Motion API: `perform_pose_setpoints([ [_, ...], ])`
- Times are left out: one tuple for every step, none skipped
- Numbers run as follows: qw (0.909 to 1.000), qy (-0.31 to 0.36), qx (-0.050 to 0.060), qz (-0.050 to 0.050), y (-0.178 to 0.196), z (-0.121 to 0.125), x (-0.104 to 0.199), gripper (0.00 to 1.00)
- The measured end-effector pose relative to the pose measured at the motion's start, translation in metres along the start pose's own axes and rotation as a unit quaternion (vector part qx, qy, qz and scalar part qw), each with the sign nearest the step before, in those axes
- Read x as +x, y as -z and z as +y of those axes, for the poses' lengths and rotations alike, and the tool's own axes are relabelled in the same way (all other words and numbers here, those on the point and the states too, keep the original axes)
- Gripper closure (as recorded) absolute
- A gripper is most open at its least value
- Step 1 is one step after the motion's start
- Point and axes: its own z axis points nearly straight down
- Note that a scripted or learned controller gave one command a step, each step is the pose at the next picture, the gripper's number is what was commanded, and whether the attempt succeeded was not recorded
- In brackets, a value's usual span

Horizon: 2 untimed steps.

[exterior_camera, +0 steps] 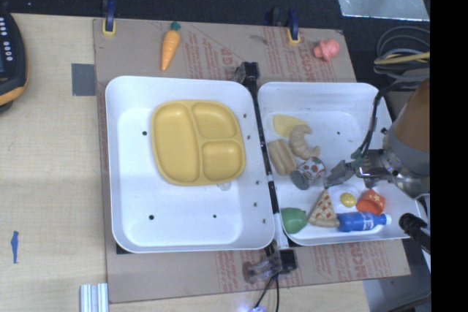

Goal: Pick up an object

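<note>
— That black clip [269, 267] at the bottom edge of the frame is sitting closest to us, pinning the cardboard to the surface [44, 193]. Just above it the right bin [322, 93] is holding all the toys.

— And the claw [338, 173] is hanging low in the right half of that bin, right over the pile. I'm not managing to tell whether it's wide or narrow.

— It's sitting nearest the pizza slice [322, 210] and the speckled ball [311, 169]. I'd be going straight down on one piece, since everything's packed close.

— Agreed. The blue bottle [360, 221] and the green piece [292, 219] are crowding the bin's lower wall, so there's little room there.

— The upper right of that bin is looking bare, better for swinging clear. The left bin [131, 230] is only carrying the yellow tray [197, 141].
</note>
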Motion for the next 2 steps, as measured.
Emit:
perform_pose_setpoints([
  [1.0000,0.004,0.002,0.002,-0.076,0.032,0.033,0.00],
  [1.0000,0.000,0.004,0.002,-0.057,-0.002,-0.019,0.00],
])
